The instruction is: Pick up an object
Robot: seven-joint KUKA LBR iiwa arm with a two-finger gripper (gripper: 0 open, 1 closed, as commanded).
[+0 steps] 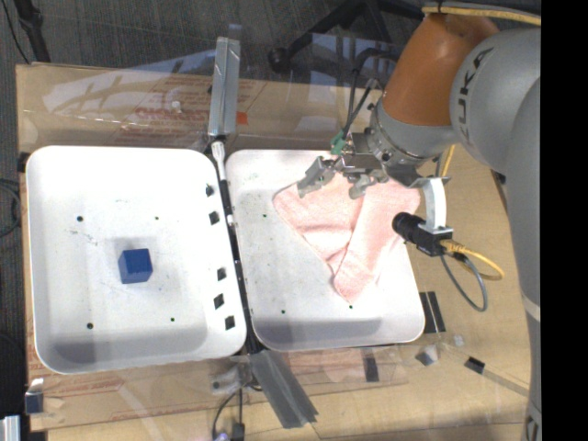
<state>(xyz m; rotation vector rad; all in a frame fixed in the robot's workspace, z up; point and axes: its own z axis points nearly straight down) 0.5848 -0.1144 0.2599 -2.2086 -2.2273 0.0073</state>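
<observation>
A pink cloth lies crumpled in the right bin, spreading from the bin's far middle down toward its near right. My gripper hangs over the cloth's far edge, its two fingers spread apart, so it is open. One fingertip sits at the cloth's upper left corner, the other over the cloth's top. No part of the cloth is lifted. A small blue cube rests in the left bin, far from the gripper.
The grey arm with its orange band comes in from the upper right. A black connector with a yellow cable hangs over the right bin's right rim. A metal bar stands behind the divider between the bins.
</observation>
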